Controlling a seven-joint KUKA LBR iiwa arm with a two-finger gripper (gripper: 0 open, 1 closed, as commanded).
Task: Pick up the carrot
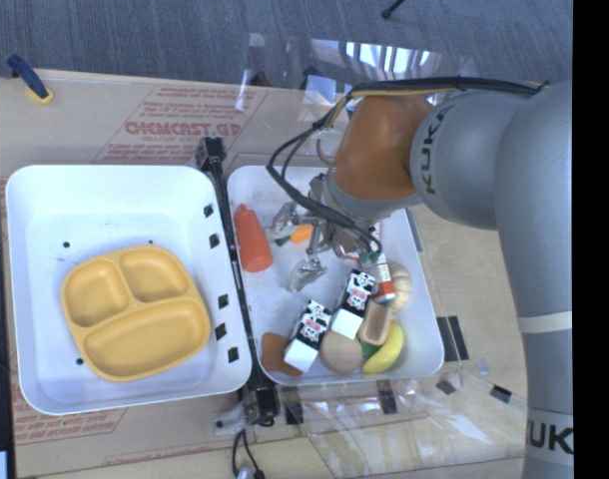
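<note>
Orange carrot lay by the left wall of the right bin, while my gripper hung just beside it; I could not tell how my jaws stood.

Had I closed there, I judged I might have caught the small orange piece at my tip instead, or nudged the carrot against the wall. Milk cartons, a banana and an egg crowded that bin's near end; the left bin held a yellow divided tray.
</note>
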